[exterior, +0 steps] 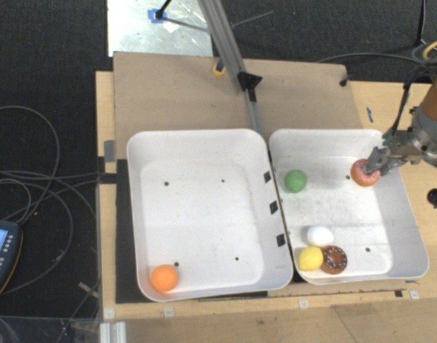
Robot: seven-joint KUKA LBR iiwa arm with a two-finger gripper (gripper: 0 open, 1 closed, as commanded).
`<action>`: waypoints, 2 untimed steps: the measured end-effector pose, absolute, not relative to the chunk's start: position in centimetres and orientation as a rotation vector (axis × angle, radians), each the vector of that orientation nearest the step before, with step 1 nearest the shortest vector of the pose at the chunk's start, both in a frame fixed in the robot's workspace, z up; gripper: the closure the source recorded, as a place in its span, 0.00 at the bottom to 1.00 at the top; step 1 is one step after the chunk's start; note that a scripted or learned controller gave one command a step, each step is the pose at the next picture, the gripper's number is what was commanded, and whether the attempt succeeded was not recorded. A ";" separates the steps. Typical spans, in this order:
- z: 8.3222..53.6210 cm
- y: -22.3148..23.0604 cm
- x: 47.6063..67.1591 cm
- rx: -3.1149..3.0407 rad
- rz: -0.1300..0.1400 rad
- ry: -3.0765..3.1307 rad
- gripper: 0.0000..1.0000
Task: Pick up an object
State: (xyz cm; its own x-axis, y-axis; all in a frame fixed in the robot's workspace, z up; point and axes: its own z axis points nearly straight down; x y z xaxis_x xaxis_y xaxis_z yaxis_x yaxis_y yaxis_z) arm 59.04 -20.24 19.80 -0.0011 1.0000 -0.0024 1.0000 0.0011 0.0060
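Note:
A pink-orange ring-shaped donut (363, 174) lies at the far right of the right bin (347, 141), close to its right wall. My gripper (378, 163) reaches in from the right and sits directly on the donut's right upper edge, overlapping it. Whether the donut is gripped or only touched is unclear from this angle. A green ball (295, 181) rests in the same bin near its left wall. A white ball (319, 235), a yellow ball (310, 259) and a brown sprinkled donut (334, 260) cluster at the bin's front.
The left bin (197, 143) holds an orange ball (164, 278) in its front left corner. A grey pole (229, 41) slants across the bench behind the bins. Cables hang beside the arm at the right.

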 end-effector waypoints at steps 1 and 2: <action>25.6 -19.6 60.0 2.208 0.007 2.223 1.00; 28.6 -19.6 60.1 2.211 0.004 2.225 1.00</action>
